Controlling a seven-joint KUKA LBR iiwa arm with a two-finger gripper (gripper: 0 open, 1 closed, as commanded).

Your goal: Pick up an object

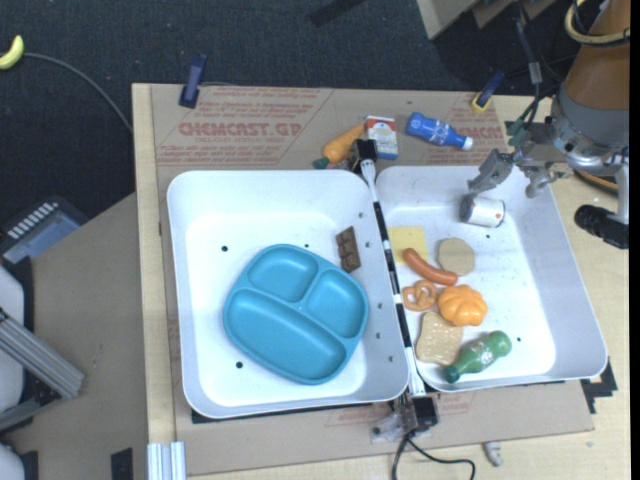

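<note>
Green toy bottle [480, 355] lies at the right bin's [560, 268] near edge. Your gripper [497, 176] (finger state: cannot tell) hovers over the small white cylinder [483, 211] at that bin's far end. Centre above it, then descend squarely.

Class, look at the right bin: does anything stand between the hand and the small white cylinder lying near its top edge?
Nothing visible does. The hand hangs just above the white cylinder, with only bare bin floor around it. The nearest other things, the cheese slice and round cookie, lie lower in the bin, apart from it.
</note>
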